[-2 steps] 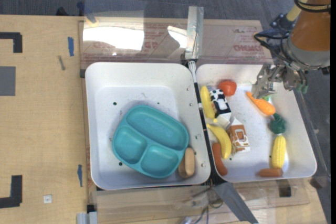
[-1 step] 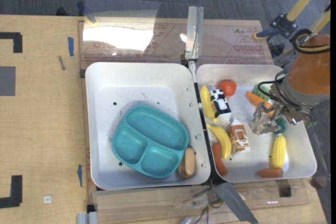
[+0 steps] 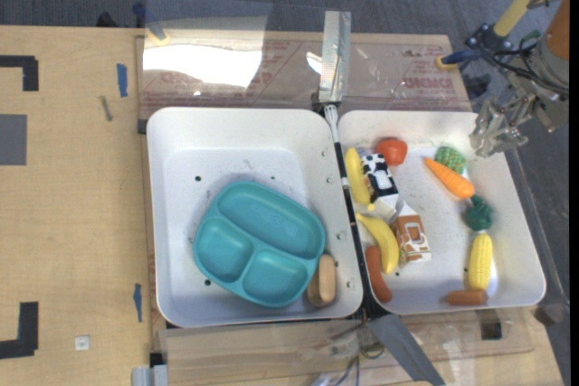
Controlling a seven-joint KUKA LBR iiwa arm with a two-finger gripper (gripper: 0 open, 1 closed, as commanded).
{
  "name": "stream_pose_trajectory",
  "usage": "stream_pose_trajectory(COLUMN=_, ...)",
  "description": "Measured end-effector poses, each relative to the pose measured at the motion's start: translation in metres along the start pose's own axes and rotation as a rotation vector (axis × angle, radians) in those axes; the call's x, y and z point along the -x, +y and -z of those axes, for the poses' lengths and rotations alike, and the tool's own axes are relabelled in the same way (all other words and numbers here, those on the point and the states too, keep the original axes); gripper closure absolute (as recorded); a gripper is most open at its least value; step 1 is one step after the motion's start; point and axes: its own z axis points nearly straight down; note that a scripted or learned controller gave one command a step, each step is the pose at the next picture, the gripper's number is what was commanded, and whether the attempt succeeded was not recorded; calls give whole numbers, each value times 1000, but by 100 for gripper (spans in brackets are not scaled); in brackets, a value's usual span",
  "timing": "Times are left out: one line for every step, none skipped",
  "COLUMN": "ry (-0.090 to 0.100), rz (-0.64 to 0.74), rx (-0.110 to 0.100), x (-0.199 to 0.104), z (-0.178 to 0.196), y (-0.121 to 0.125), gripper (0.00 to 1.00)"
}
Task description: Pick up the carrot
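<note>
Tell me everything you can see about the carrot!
The carrot is a small orange toy, smooth like plastic, with a bushy green top. It lies flat and slanted in the right bin, leaves toward the back, tip pointing forward and right. The gripper hovers just beyond it, not touching.

Orange carrot (image 3: 450, 177) with a green top, teal plate (image 3: 260, 243) in the white left bin (image 3: 172, 194), yellow bananas (image 3: 380, 236), yellow corn (image 3: 479, 259), red tomato (image 3: 392, 150), black-and-white cow-print carton (image 3: 378, 174), tan bread roll (image 3: 322, 279).
</note>
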Motion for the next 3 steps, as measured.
stream_pose_trajectory(ry=8, rz=0, rx=9, x=-2, z=-7, y=2, gripper=0)
stream_pose_trajectory(ry=7, rz=40, rx=10, x=2, z=-118, y=33, gripper=0)
stream_pose_trajectory(ry=-1, rz=37, rx=7, x=4, z=-106, y=32, gripper=100)
